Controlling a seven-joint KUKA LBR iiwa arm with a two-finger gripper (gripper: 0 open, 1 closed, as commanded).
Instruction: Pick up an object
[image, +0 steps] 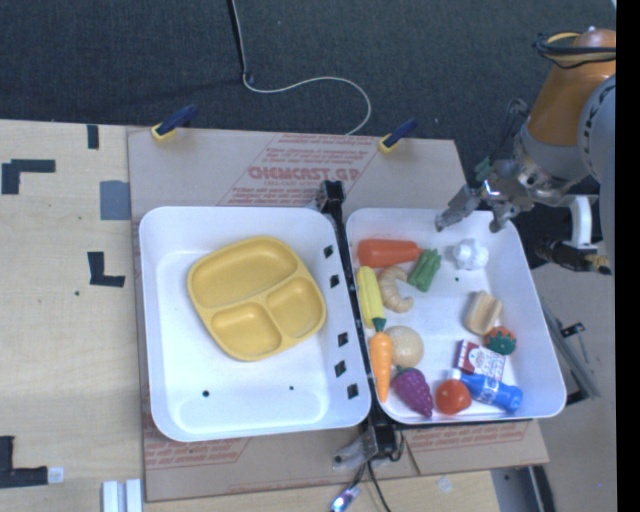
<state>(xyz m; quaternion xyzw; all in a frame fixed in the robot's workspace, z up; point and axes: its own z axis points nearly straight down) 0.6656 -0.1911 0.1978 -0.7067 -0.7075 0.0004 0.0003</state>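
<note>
Camera view from above the bench: the grey arm (585, 110), with its orange band, reached in from the right and its gripper (472, 216) hung over the far rim of the right bin (545, 345), its two dark fingers spread apart with nothing between them. Just below the gripper, a small crumpled white object (467, 254) lay in the bin's far right corner, pale against the white floor and close to the fingertips but apart from them. The right bin held a crowd of toy food: an orange sausage-like piece (388, 251) along the far wall, a green vegetable (425, 269) tilted beside it, a yellow corn cob (369, 293) along the left wall, a pale croissant (394, 289) just beside the corn, a carrot (381, 365) nearer the camera, a cream-coloured round piece (405, 345) touching it, a bunch of purple grapes (413, 391), a red tomato (453, 397), a blue bottle (494, 391), a red-and-white carton (468, 357), a tan bread piece (482, 311) and a small red-and-green piece (501, 341) beside it. The left bin (165, 330) held one yellow divided plate (256, 296), its three compartments bare. Both bins sat on a cardboard sheet (290, 170) fixed with two blue-and-yellow clamps (174, 121).
</note>
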